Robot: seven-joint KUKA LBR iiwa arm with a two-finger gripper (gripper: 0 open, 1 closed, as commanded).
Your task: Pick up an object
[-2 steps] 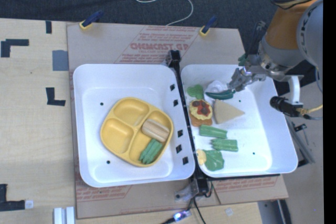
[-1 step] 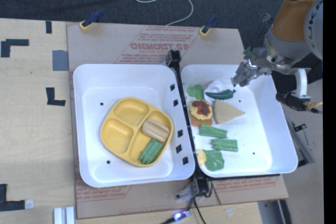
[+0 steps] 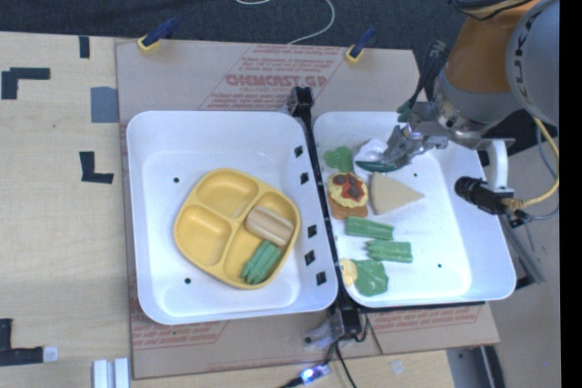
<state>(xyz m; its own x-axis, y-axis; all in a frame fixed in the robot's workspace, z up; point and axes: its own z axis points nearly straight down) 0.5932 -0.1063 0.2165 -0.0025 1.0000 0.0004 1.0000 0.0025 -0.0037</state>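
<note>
end effector [image 3: 393, 157] tips blurred over right bin [image 3: 473, 273]

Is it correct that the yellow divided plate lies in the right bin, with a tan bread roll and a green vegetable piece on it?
Not quite. The yellow divided plate lies in the left bin, not the right one. The camera view shows this. The rest holds: a tan bread roll and a green vegetable piece are on it.

right bin [image 3: 473, 273] | toy foods clustered at left side | pale wedge [image 3: 393, 194] flat | green pieces [image 3: 389, 251] below
</note>
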